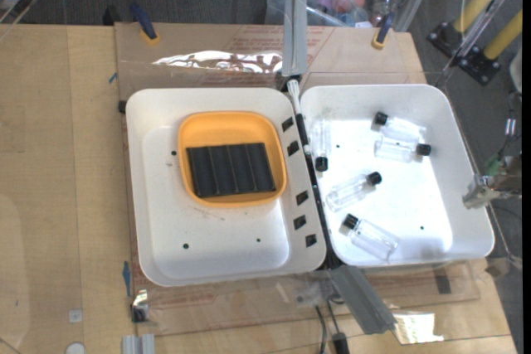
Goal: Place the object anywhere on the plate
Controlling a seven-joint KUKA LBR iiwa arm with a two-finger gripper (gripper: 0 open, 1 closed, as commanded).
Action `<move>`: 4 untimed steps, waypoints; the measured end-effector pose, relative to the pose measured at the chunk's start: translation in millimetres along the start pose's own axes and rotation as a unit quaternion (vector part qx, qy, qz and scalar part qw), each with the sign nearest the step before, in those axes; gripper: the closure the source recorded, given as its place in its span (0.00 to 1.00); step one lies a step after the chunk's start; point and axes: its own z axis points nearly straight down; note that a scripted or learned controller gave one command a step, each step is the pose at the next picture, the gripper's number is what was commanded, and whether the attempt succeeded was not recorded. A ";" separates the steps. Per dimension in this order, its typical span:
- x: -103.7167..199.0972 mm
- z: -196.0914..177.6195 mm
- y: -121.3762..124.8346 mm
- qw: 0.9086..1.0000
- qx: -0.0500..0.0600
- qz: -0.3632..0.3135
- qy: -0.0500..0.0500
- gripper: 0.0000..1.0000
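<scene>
Counting: five vials [353,188] right bin | one orange plate [232,128] | gripper [489,186] state unclear

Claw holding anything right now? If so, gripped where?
Cannot be told. The claw sits at the right bin's outer rim, too small to read. The four vials lie loose in that bin, and the orange plate is in the left bin.
</scene>
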 end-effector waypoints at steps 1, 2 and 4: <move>-0.2 0.0 -0.1 1.000 0.000 0.000 0.000 0.00; 1.1 1.7 23.1 0.977 -0.001 -0.214 -0.001 0.00; 8.7 9.0 157.8 0.868 -0.003 -0.496 -0.003 0.00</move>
